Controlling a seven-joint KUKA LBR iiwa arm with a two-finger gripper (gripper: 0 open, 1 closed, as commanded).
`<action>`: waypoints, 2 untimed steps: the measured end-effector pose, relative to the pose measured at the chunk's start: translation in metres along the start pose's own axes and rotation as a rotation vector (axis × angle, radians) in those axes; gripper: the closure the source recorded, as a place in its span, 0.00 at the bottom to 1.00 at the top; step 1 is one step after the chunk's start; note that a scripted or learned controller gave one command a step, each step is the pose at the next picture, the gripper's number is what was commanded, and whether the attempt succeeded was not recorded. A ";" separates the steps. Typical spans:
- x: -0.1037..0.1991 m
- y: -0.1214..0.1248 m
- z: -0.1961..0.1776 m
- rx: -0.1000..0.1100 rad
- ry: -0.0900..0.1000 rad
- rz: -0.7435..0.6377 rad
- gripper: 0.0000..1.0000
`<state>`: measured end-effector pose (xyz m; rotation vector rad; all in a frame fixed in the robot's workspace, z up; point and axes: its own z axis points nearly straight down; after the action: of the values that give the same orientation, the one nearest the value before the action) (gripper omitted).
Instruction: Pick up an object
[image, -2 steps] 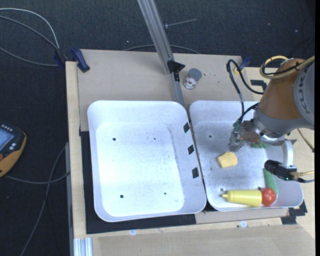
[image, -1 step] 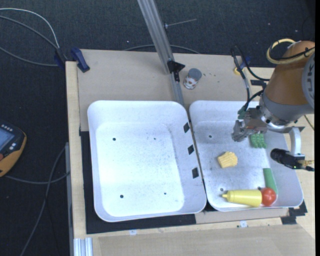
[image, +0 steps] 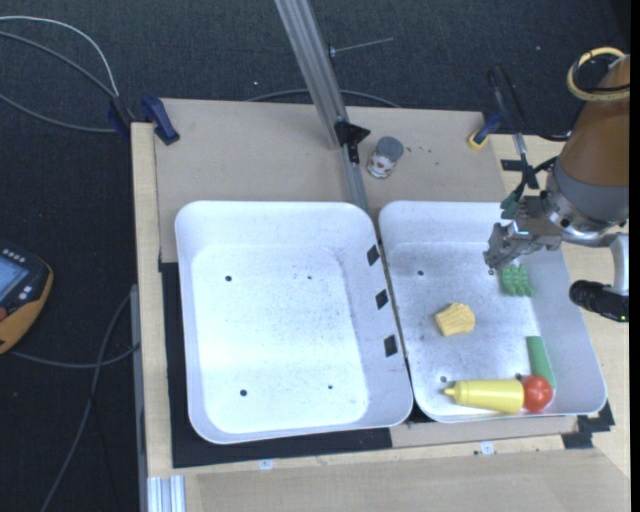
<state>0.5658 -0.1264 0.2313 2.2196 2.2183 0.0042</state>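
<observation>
- The gripper (image: 503, 250) hangs over the right bin (image: 440, 225), near its far right side; I cannot tell how its jaws stand.
- A green block (image: 517, 280) lies just beside it.
- A yellow chunk (image: 455, 319) sits mid-bin.
- Along the near rim lie a yellow bottle (image: 487, 395), a red ball (image: 538, 393) and a green stick (image: 540, 353).

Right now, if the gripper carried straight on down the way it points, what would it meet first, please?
Most likely the green object, which lies just below the gripper in the right bin. Depth is unclear from above, so it could miss and reach the bin floor beside it.
</observation>
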 end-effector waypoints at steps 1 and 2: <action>-0.005 0.003 -0.062 -0.002 0.000 -0.001 1.00; 0.043 -0.008 -0.061 0.003 0.002 -0.004 1.00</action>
<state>0.5576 -0.0834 0.2921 2.2172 2.2256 0.0023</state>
